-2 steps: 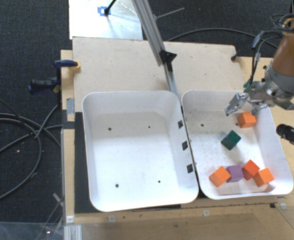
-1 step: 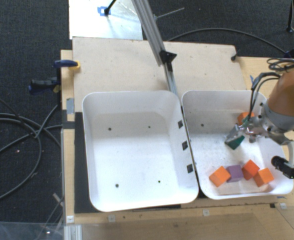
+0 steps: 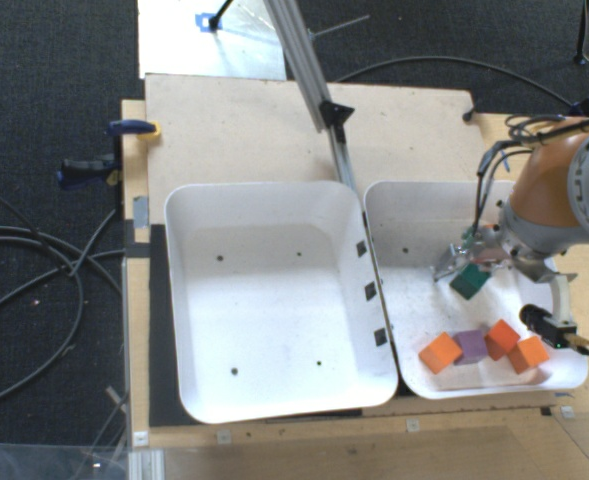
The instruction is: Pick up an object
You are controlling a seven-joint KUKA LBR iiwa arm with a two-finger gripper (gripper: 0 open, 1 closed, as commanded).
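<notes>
Four blocks [image 3: 479, 348] lie in the right bin's [image 3: 414, 218] near corner.

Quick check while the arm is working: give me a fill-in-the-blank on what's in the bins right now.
1. The gripper is above the ____ bin.
2. The block right under the gripper is ____ in colour.
3. Between the orange blocks near the front wall sits one ____ block.
4. The number of orange blocks in that bin is ____.

Missing words: right; green; purple; three

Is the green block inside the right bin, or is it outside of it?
Inside. The green block shows against the white floor of the right bin, just under the hand, apart from the other blocks near the front wall.
</notes>
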